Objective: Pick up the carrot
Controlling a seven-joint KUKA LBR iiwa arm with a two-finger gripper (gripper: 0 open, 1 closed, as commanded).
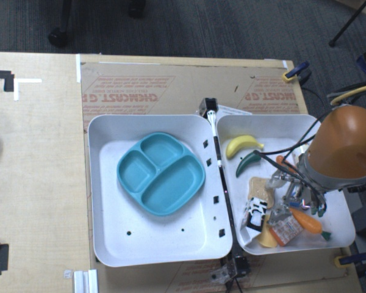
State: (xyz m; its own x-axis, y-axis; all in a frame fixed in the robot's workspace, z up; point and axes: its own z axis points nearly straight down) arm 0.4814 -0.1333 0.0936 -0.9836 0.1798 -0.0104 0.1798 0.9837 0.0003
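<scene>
In the camera view we see the carrot lying at about five o'clock in the right bin, its tip pointing toward four o'clock, pressed among a crumpled packet, a yellow wedge and a black-and-white box. The gripper hangs just at the carrot's eleven o'clock, low over the pile, and we cannot tell how its jaws stand, since cables and metal blur together there; nothing shows between them. A banana and a green pepper lie toward twelve o'clock of the bin, well apart from the carrot. We judge the main risk to be the clutter: the jaws could close on the packet instead, or nudge the carrot against the bin wall so it slips out. The left bin carries a blue divided plate. Both bins sit on cardboard over a pale wooden worktop, with dark carpet and chair castors at twelve o'clock.
</scene>
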